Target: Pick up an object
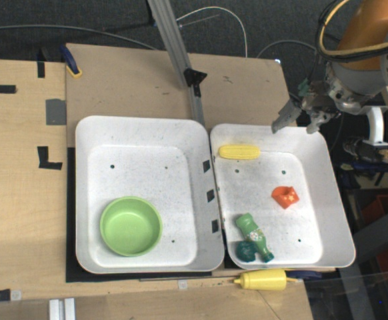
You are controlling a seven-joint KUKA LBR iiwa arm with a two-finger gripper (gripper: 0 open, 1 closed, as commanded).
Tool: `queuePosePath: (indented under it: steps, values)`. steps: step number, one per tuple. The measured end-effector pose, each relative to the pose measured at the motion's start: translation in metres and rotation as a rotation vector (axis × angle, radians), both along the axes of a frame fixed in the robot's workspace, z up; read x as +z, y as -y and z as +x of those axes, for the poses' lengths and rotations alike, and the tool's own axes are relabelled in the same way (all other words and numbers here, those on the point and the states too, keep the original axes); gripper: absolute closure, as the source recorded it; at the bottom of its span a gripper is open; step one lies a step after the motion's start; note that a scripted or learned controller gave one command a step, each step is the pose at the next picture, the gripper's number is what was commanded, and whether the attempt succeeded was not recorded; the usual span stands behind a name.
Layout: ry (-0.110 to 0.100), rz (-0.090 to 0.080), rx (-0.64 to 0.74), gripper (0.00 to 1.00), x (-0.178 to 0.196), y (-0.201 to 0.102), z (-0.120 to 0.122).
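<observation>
The grey two-finger gripper [295, 120] is seen above the far right corner of the right shallow white bin [327, 179], its fingers [282, 120] spread apart with nothing held between them and nothing touched. Four things are found near that bin: a yellow plastic corn cob [239, 153] lies along the far wall, a small orange-red block [285, 197] is placed well apart from it toward the right, and a green toy bottle [254, 237] rests tilted near the front wall. A yellow rounded object [263, 280] is seen just outside the front rim, on the bench. A light green round bowl [131, 226] sits in the left shallow white bin [147, 139]. A grey metal pole [174, 35] is slanted above the seam between the bins.
</observation>
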State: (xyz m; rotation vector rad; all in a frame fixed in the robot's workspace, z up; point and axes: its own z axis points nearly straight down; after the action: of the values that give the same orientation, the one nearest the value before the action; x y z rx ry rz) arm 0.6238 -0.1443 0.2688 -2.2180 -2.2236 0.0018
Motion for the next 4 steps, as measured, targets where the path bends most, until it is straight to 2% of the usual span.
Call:
queuePosePath:
  steps: [1, 3, 4]
  values:
    - [0.000, 0.000, 0.000, 0.00, 0.000, 0.000, 0.000]
    - [-0.005, 0.000, 0.000, 0.00, -0.107, -0.005, 0.009]
    - [-0.006, -0.001, -0.001, 0.00, -0.160, 0.002, 0.002]
